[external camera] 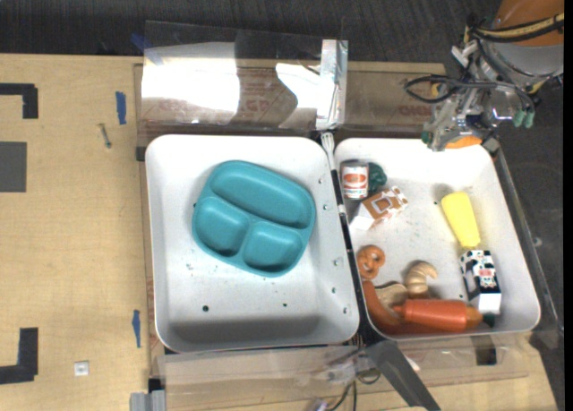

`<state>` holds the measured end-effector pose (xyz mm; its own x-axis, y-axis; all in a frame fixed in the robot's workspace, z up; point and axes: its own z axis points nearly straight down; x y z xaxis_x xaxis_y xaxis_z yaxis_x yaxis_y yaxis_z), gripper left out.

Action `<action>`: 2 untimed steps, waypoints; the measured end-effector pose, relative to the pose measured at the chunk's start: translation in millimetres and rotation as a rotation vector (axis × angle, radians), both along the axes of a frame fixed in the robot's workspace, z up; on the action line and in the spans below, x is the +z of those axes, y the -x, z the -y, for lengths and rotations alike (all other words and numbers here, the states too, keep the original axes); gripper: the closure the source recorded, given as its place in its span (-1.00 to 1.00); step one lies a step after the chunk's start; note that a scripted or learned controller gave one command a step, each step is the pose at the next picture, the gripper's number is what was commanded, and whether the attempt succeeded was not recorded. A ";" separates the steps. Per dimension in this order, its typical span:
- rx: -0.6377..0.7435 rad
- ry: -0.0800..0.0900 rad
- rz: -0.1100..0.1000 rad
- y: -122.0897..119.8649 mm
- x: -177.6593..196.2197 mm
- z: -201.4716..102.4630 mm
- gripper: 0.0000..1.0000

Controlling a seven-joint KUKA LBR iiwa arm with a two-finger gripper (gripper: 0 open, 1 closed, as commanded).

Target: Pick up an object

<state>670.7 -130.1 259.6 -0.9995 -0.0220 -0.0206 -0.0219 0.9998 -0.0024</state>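
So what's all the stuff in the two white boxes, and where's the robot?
Bins: 2, white, side by side on the bench.
Divided tray: 1, teal, middle of the left bin.
Small can: 1, red and white, right bin's top left corner.
Pretzel-like toy: 1, brown and white, beside the can.
Yellow block: 1, yellow, right bin's right side.
Cow-patterned toy: 1, black and white, below the yellow block.
Long orange toy: 1, orange, right bin's front edge.
Gripper: 1, grey with cables, over the right bin's far right corner.
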 end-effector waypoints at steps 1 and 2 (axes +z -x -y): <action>0.156 0.000 -0.018 65.7 -62.3 40.3 1.00; 0.064 -0.002 -0.008 11.2 -17.6 -2.3 1.00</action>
